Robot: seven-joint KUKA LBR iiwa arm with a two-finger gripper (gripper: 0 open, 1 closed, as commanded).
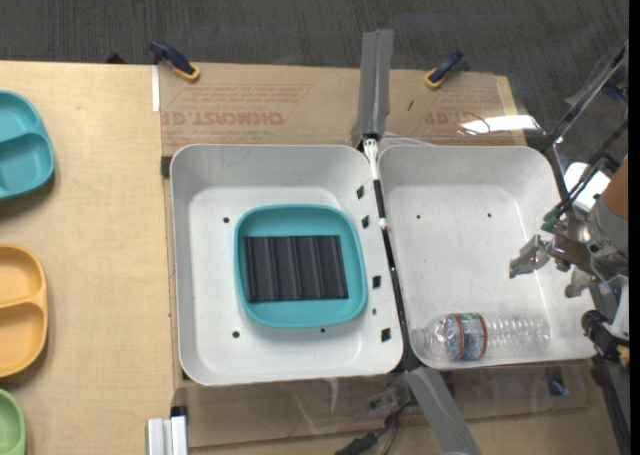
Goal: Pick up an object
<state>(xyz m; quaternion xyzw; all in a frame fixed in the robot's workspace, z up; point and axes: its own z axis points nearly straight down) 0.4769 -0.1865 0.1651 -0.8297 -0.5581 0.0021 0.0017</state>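
Observation:
A clear plastic bottle (pixel 487 334) with a blue label lies on its side along the front wall of the right bin (pixel 450 203), cap end to the left. My gripper (pixel 548 275) hovers over the right side of that bin, just above and behind the bottle's right end. Its fingers are spread open with nothing between them. In the left bin (pixel 200 243) a teal tray (pixel 298 267) with a dark ribbed insert sits in the middle.
Teal (pixel 20 158), orange (pixel 18 308) and green (pixel 8 425) divided plates lie on the wooden bench at the far left. Two blue-and-yellow clamps (pixel 175 61) hold cardboard behind the bins. A grey divider bar (pixel 375 83) runs between the bins.

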